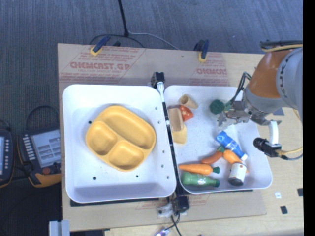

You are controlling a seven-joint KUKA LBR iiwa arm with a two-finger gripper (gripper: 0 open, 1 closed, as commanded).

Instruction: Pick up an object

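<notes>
"While the arm (275,80) reached in from the right, where was its gripper (235,116)?"

"It hung over the right bin (256,183), near the back. It was just beside a dark green round toy (216,106) and a bit above a blue and white carton (228,141)."

"Was it holding anything?"

"I could not tell. I saw no toy in it, but that part was too small and dark to see well."

"What else lay in that bin?"

"Two orange carrots (197,169), one at the front and one (212,157) leaning by the carton. A green bottle (199,181) lay at the front edge. A small white jar (237,173) sat near the front right corner. By the left wall were a tan block (176,124), a red ball (186,113) and a little tan cup (187,101)."

"And the left bin (78,181)?"

"It held a yellow plate (120,137) with three parts. Both bins sat side by side on the worktop (74,58)."
</notes>
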